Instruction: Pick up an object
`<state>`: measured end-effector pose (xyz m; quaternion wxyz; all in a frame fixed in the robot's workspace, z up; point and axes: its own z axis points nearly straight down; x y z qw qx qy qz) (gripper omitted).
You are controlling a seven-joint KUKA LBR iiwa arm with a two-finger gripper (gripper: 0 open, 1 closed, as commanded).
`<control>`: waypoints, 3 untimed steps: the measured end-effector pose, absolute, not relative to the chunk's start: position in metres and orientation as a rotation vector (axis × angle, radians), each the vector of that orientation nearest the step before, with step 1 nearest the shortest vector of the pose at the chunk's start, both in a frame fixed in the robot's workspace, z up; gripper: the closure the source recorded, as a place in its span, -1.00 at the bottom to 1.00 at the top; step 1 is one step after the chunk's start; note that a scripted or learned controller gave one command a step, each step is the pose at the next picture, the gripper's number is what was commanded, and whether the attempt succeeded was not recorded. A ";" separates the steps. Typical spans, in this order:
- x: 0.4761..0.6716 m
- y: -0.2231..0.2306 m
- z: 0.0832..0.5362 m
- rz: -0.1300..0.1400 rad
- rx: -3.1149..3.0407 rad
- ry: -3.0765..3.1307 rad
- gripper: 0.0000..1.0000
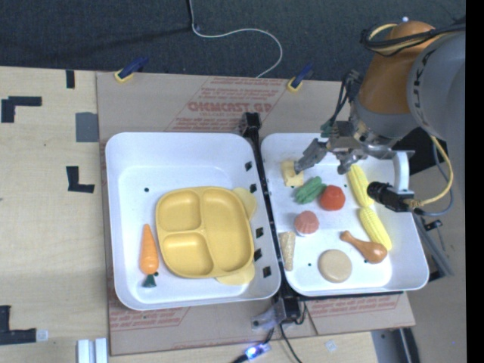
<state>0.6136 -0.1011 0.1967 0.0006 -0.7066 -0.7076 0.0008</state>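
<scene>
progress: nothing lifted yet | gripper (330, 157): spread open, empty, above right bin (401, 278) near yellow piece (292, 175) | left: close, grasp, lift

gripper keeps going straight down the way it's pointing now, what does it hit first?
Probably the green vegetable, perhaps with the small yellow piece beside it. The gripper points down over the right bin's upper left part, its fingers spread. Depth is unclear from this slanted view, so it could land on bin floor between them.

Dark carpet (91, 13), wood bench (45, 240), cardboard (219, 104).
</scene>
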 end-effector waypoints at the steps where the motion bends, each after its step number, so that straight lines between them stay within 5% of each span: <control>1: 0.617 -0.102 0.152 0.006 -2.218 -2.221 -1.00; 2: 0.608 -0.103 0.094 0.004 -2.219 -2.223 -1.00; 3: 0.610 -0.103 0.088 -0.002 -2.224 -2.228 -1.00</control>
